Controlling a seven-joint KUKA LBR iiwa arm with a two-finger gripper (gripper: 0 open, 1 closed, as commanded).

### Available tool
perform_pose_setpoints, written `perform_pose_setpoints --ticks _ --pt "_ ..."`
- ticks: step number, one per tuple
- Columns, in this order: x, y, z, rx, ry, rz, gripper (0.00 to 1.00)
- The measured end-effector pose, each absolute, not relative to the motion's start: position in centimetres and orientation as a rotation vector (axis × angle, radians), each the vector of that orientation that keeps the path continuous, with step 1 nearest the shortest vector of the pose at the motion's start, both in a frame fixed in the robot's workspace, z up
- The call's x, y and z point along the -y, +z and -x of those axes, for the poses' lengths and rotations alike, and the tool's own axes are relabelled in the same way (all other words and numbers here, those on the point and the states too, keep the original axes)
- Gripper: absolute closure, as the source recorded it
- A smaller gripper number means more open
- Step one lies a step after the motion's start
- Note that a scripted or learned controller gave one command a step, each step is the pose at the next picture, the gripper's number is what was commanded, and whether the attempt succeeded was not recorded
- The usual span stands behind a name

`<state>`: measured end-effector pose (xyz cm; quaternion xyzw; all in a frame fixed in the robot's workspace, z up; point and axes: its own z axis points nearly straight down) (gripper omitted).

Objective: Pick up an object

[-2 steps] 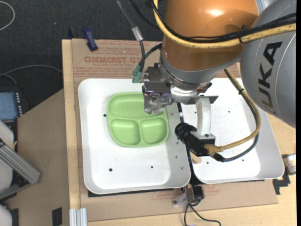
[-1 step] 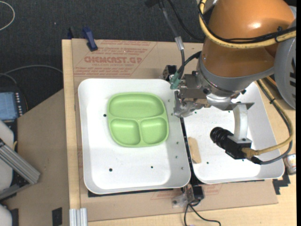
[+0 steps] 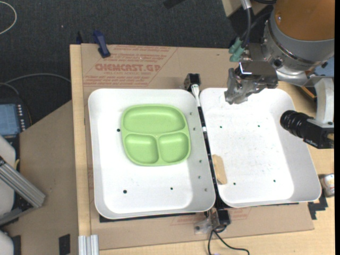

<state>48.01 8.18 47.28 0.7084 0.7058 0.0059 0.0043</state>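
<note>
A light green divided plate (image 3: pixel 155 134) with three compartments lies flat in the left white bin (image 3: pixel 106 190). A small tan wooden piece (image 3: pixel 219 169) rests at the left edge of the right white bin (image 3: pixel 265 142), against the rim between the bins. My gripper (image 3: pixel 237 95) hangs over the far left corner of the right bin, well away from both objects. I see nothing between its fingers.
The grey arm with its orange band (image 3: pixel 305 9) reaches in from the upper right. A black cylindrical device (image 3: pixel 303 126) juts over the right bin's right rim. A blue clip (image 3: pixel 101 44) sits at the cardboard's far left corner.
</note>
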Motion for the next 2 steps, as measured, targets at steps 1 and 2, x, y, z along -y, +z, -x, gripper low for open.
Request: perform_pose_setpoints --ticks 1,2 --pt "-6.4 37.3 -47.8 -2.222 -0.015 -2.23 1.0" --pt "-15.1 40.8 -47.9 -2.232 0.01 -2.21 1.0"
